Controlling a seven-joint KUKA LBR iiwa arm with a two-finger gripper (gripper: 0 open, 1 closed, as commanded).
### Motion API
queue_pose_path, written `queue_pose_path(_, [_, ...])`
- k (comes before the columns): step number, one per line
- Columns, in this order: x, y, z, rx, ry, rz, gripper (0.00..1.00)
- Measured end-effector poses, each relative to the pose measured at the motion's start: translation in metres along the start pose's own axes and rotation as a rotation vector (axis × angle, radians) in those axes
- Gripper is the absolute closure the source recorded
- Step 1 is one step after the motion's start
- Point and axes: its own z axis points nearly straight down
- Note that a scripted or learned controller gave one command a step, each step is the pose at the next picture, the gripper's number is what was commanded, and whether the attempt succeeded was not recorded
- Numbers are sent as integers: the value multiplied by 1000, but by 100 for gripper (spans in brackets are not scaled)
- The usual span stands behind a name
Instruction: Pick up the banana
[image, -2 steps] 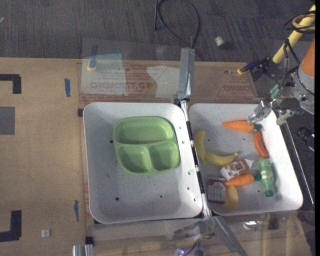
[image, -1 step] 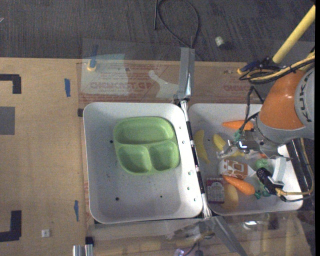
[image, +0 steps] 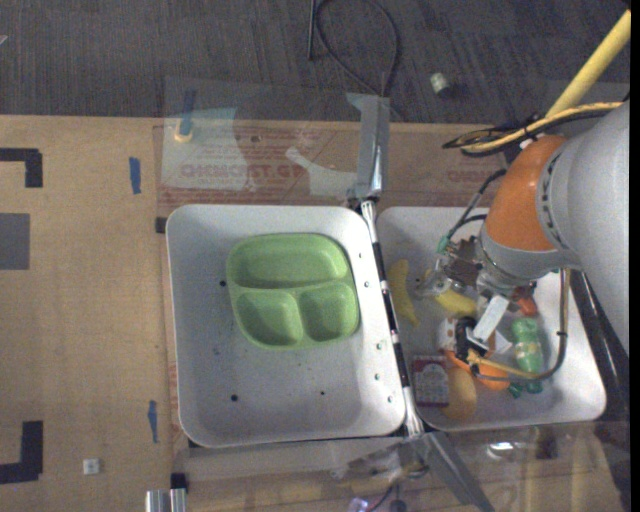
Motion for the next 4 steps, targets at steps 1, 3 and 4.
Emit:
queue_pose_path(1, [-1,1,-9,-1,-3,1,100])
queue_pose_path(3, [67,66,-137,9,0,-95,0])
queue_pose_path(4, [23,68,-5,8,2,-127,0])
